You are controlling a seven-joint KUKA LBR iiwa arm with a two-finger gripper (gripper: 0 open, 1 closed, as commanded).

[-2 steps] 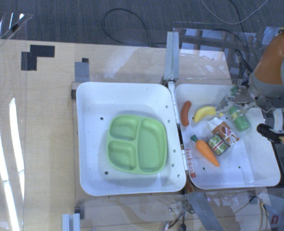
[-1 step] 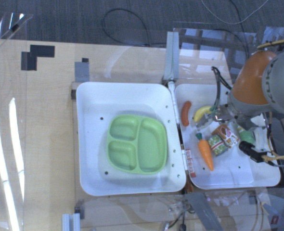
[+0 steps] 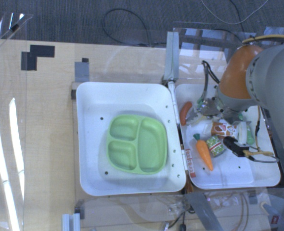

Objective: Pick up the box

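You can't tell how the gripper (image 3: pixel 210 110) stands over the right bin (image 3: pixel 238 174), and the box (image 3: pixel 225 128) lies just below it, crowded by a carrot (image 3: pixel 204 155) and green packet (image 3: pixel 215 146) — so it could snag a neighbour instead.

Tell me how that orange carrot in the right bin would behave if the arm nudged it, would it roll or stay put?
The carrot looks like a smooth, tapered toy, so it would probably roll, curving toward its narrow tip. It looks molded, so likely stiff and light. It lies close to the green packet, which might stop it on that side of the right bin.
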